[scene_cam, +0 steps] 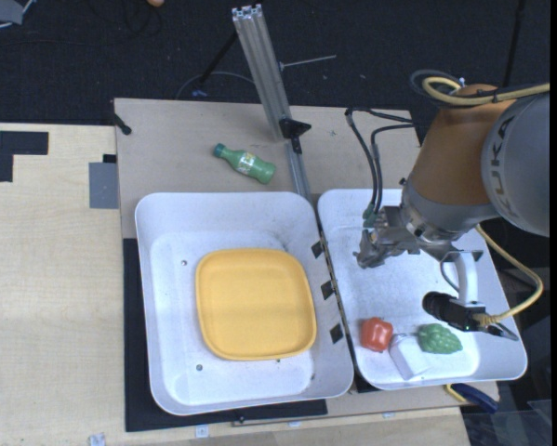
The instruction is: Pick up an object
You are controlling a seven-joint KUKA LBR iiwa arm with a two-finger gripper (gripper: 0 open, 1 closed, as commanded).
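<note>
Red toy vegetable (376,334) is judged the nearest pick candidate. It is located in the right bin (497,360), near the front-left corner, close to the wall shared with the left bin (162,240). The gripper (375,249) is seen over the same bin, further back and almost in line with the red piece. The offset is therefore mostly toward the front edge, with little sideways correction expected. The two are well apart, with no contact. Jaw state cannot be told, as the tool end is dark and foreshortened.

The red piece looks roundish with no clear long axis, so wrist yaw is not thought critical. A white block (408,358) is placed just beside it on the right; whether they touch cannot be told. A green toy vegetable (439,339) is sat beyond that. A front-to-back closing line is suggested, so the block is not caught. The yellow plate (256,303) in the left bin and the green bottle (245,163) on the bench are both further off.
</note>
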